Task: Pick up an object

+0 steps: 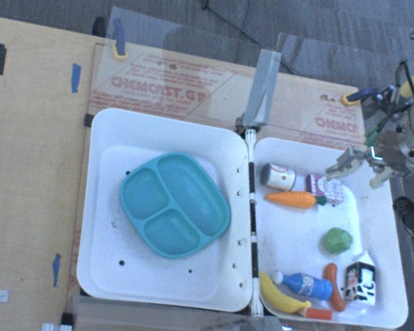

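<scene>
Hand point(359, 165) hovers at the far right corner of the right bin point(399, 270), its two fingers spread apart with nothing between them. No one object is fixed by the task; the likeliest, by my judgement, is the small purple packet point(327, 189), which lies just toward the bench's near edge and slightly left of the hand. Touching it on the near side is the carrot point(293, 199), long axis running left to right across the bin, with a small can point(277, 176) just beyond its left end. So the reach would be short, down and a little left. The green ball point(338, 240) sits apart nearer mid-bin; the banana point(279, 296) and bottle point(305, 285) crowd the near edge. The left bin point(108, 143) carries a teal divided plate point(174, 205).
</scene>
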`<state>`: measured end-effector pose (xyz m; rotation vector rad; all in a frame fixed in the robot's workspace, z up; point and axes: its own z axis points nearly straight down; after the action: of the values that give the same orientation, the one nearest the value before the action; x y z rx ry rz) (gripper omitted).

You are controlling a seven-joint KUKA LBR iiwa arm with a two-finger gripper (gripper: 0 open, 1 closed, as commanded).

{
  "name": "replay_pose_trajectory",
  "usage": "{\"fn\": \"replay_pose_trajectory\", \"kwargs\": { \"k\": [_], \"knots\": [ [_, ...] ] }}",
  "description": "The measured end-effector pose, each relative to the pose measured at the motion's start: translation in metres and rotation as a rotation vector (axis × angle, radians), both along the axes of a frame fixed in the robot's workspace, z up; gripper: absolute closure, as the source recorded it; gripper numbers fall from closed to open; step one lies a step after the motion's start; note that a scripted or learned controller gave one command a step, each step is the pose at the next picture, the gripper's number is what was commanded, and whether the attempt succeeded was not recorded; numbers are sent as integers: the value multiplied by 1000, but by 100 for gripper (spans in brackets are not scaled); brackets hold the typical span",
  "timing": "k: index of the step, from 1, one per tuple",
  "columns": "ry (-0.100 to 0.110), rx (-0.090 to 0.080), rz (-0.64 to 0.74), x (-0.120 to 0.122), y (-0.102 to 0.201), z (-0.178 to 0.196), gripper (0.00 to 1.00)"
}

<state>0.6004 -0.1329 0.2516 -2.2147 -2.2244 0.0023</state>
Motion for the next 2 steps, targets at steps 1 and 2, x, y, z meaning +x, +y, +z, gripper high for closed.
{"fn": "replay_pose_trajectory", "kwargs": {
  "k": [1, 2],
  "knots": [
    [-3, 0, 144, 1, 3, -116, 0],
    [15, -7, 228, 60, 5, -159, 0]
  ]
}}
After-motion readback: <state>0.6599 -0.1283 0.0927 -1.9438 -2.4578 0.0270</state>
